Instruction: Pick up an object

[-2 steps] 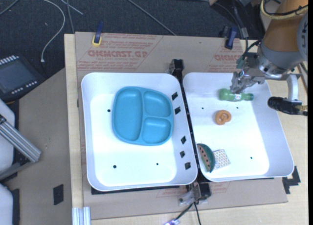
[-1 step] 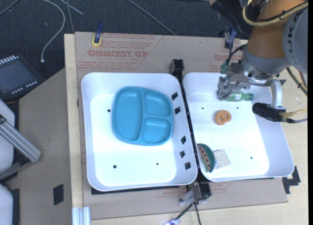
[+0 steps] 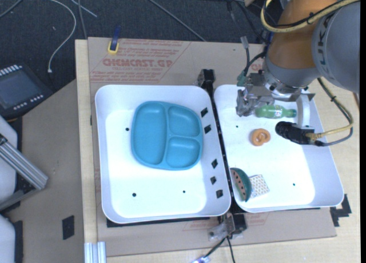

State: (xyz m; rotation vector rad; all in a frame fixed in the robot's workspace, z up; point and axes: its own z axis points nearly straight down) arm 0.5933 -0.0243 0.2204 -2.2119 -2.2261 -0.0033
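The claw (image 3: pixel 246 107) hangs low over the upper left part of the right bin (image 3: pixel 320 190), in the right half of the frame; its tips are too blurred and crowded by the wrist to tell their state. Just right of it, touching or nearly so, lies a green bottle (image 3: pixel 275 111) on its side, partly under the arm; it may sit against the claw, but nothing shows it clasped. Below the bottle, near but apart, lies a small orange ring-shaped piece (image 3: pixel 261 137), and at the bin's lower left a watermelon-slice toy (image 3: pixel 241 183) rests beside a checkered scrap (image 3: pixel 260 185). The left bin (image 3: pixel 114 187) holds one blue divided plate (image 3: pixel 167 135) at its centre. Both bins sit on a cardboard-covered bench (image 3: pixel 148 59), with dark carpet and loose cables (image 3: pixel 68 4) across the top of the frame. Counted: two bins, one plate, one bottle, one ring, one toy slice, one scrap.
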